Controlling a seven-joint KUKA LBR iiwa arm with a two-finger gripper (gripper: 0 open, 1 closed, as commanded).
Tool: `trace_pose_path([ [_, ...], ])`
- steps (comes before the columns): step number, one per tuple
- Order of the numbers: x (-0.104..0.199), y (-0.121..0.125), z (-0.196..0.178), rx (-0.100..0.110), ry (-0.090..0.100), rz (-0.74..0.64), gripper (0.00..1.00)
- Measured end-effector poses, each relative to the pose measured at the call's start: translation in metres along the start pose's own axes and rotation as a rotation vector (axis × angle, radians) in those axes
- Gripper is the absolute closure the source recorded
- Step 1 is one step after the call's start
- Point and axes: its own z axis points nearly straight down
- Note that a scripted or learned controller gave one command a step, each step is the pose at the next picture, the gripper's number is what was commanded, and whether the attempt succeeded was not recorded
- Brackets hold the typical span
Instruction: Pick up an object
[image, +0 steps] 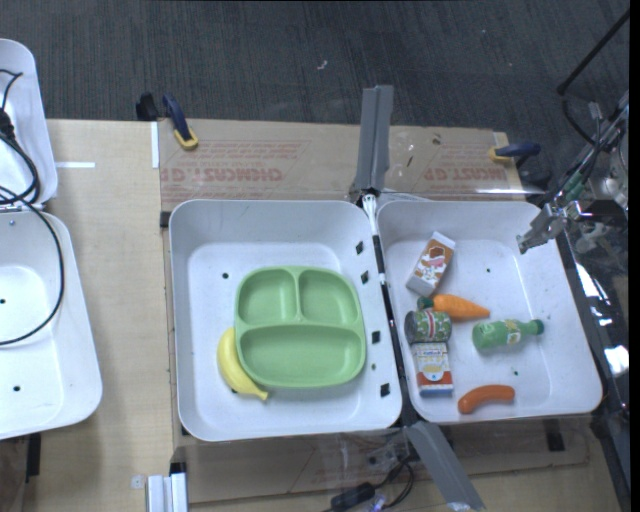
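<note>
at the right edge of the right bin (575, 330) i found the end effector (540, 228), hanging over the bin's upper right corner; whether it was apart or together i could not tell at that size, and i saw nothing held in it. the pickable things lay down and to the left of it, toward the bin's left half. nearest, by my judgement, was the green bottle (505, 334), lying on its side with its long axis running left to right, cap end toward the right wall. just left of it sat the carrot (460, 307), the small carton (432, 264) above, a green can (428, 325), a second carton (432, 366) and a sausage (486, 398) near the bottom wall. the left bin (190, 330) held a green tray (300, 327) and a banana (236, 368), well apart from the arm. i judged a grasp across the bottle's short axis the likeliest approach.
</note>
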Motion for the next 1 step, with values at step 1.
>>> trace_pose_path([
  [1, 0.0418, -0.0287, 0.1176, 0.0, 0.001, -0.03, 0.0],
])
